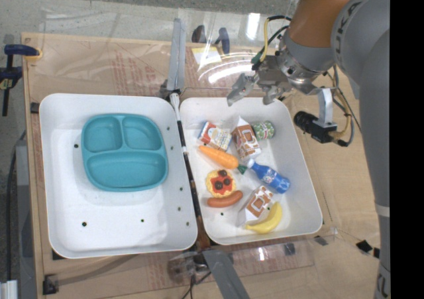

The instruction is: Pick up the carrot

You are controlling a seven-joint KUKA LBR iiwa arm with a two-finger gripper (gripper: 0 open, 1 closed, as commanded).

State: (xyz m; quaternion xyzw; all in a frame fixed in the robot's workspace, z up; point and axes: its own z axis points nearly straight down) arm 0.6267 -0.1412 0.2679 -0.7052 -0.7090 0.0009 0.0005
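An orange carrot (219,156) lies in the right bin (301,158), near its left side, pointing down-right between a small carton and a pizza toy. My gripper (254,91) hangs above the bin's far rim, up and to the right of the carrot and well apart from it. Its two fingers (237,93) are spread, with nothing between them.
Around the carrot in the right bin lie two small cartons (215,135), a green can (264,130), a blue bottle (269,176), a pizza toy (222,182), a sausage (224,200), another carton (259,201) and a banana (267,221). The left bin (59,225) holds a teal divided plate (124,151).
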